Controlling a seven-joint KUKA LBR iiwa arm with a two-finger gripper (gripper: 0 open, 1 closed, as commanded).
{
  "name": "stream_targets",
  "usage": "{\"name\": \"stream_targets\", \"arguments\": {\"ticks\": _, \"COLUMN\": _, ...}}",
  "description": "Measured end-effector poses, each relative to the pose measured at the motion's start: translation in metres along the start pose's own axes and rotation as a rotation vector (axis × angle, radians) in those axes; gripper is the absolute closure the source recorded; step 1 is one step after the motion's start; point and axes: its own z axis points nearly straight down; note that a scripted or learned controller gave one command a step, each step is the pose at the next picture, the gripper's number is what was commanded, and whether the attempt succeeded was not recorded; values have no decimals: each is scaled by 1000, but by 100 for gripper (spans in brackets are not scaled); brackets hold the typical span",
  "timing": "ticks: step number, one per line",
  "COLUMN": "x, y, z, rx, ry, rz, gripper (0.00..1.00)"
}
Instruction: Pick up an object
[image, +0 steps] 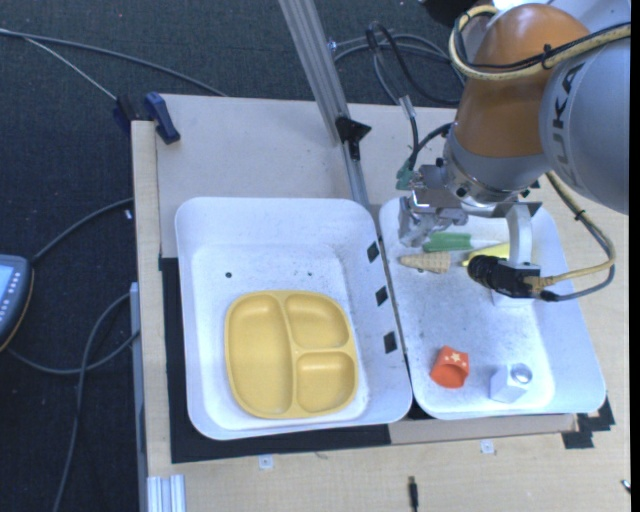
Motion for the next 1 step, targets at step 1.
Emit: {"name": "stream_targets", "arguments": {"ticks": 1, "x": 55, "y": 9, "z": 11, "rx": 0, "ry": 0, "rz": 0, "gripper": 100}}
